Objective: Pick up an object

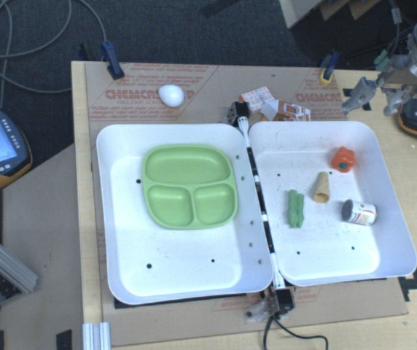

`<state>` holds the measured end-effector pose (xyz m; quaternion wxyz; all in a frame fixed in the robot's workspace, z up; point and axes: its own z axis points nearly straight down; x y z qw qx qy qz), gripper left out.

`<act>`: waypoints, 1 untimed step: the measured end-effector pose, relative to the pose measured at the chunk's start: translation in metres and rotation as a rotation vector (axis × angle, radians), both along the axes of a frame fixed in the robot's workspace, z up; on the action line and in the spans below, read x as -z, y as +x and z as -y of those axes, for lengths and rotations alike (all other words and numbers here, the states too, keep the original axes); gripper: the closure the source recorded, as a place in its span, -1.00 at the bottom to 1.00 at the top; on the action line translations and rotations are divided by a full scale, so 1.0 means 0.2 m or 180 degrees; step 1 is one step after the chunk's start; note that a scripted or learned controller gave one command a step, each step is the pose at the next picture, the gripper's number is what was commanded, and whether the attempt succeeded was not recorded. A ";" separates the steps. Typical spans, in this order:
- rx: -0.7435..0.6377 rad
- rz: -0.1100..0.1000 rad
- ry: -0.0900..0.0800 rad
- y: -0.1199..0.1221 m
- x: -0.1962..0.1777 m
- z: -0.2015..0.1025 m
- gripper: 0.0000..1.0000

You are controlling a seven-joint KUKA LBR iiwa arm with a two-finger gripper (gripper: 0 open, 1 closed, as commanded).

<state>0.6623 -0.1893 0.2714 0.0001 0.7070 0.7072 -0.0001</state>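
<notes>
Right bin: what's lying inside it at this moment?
The right bin holds an orange piece, a tan cone, a green piece and a small can. Nothing covers them.

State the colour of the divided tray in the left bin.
Light green, seen in the camera view: the divided tray.

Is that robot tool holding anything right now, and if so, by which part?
Nothing is held. The tool hangs open beyond the right bin's far corner, with only bare bench between its fingers.
</notes>
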 end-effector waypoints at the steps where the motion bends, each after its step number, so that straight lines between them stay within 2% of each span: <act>1: -0.0004 -0.0007 0.0003 0.01 0.61 -0.22 -1.00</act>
